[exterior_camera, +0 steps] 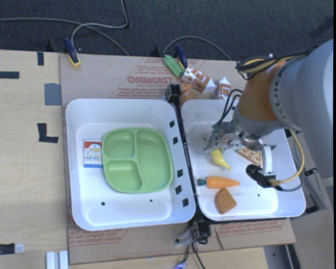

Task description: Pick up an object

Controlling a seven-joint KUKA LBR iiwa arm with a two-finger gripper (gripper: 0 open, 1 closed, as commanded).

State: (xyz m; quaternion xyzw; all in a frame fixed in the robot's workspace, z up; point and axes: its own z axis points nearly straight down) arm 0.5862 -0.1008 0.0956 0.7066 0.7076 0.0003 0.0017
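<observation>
Over the right bin point(280, 209) the grey arm reaches in from the right, its orange band above the wrist, and brings the gripper point(217, 144) down near the middle of the bin floor. The metal fingers appear spread, straddling the upper end of a small yellow banana-like toy point(220, 159), which lies tilted on the floor just below the tips; nothing is lifted, and I cannot tell whether the fingers touch it. This seems the chosen target, since the gripper stands directly above it while the other pieces lie apart.

Nearer the viewer in the same bin lie an orange carrot point(223, 182) on its side and, just beyond it toward the near rim, a brownish wedge point(225, 201) that may be bread. A pizza-like slice point(251, 154) sits right of the banana, partly hidden under the wrist.

The left bin point(78, 200) holds a green divided plate point(138, 159) lying flat, with a small printed card point(93, 153) touching its left edge. Small cartons point(197, 83) stand on the bench beyond the far rim of the bins.
</observation>
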